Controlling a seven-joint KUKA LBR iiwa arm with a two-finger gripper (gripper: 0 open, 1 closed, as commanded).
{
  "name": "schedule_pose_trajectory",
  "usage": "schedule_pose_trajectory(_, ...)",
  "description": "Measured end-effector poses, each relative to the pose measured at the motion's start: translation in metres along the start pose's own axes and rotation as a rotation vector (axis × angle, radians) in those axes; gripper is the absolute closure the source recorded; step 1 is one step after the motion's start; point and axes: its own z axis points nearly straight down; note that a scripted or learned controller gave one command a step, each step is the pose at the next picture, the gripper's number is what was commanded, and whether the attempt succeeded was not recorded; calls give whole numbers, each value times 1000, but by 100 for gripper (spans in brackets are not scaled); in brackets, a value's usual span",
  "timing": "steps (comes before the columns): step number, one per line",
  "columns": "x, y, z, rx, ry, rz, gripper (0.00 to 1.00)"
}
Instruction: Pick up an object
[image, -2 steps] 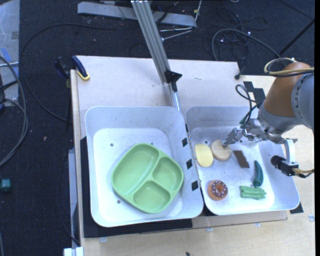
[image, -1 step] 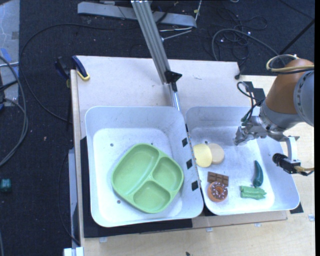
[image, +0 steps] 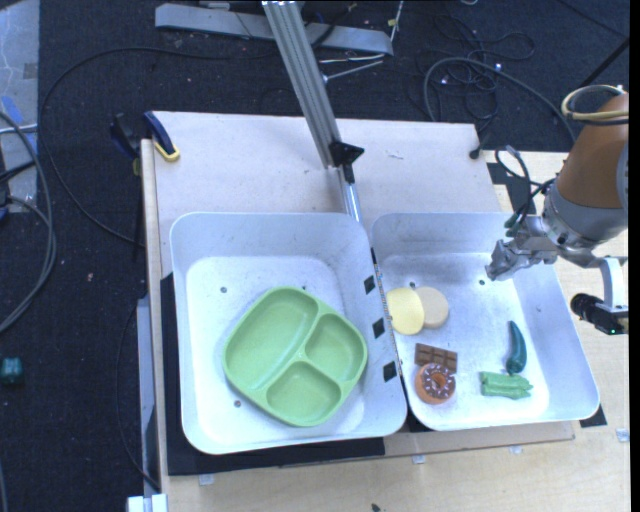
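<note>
At the near edge of the right bin (image: 560, 300) lie a donut (image: 436, 384) with a brown chocolate bar (image: 436, 356) touching its far side, and to their right a light green leafy piece (image: 505, 385). Just beyond that piece a dark teal pepper (image: 516, 346) lies lengthwise. Toward the bin's middle, near the divide, a yellow round piece (image: 405, 311) overlaps a paler tan one (image: 433, 306). The left bin (image: 200, 260) holds a green three-part plate (image: 296, 354). The pincer (image: 501, 264) hangs over the far right part of the right bin, well apart from all the food, with nothing between its tips; whether it is wide or narrow I cannot tell. Both bins sit on the desk (image: 250, 160).
</note>
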Motion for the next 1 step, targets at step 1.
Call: schedule_pose_trajectory(1, -4, 3, -43, 0, 0, -3, 100)
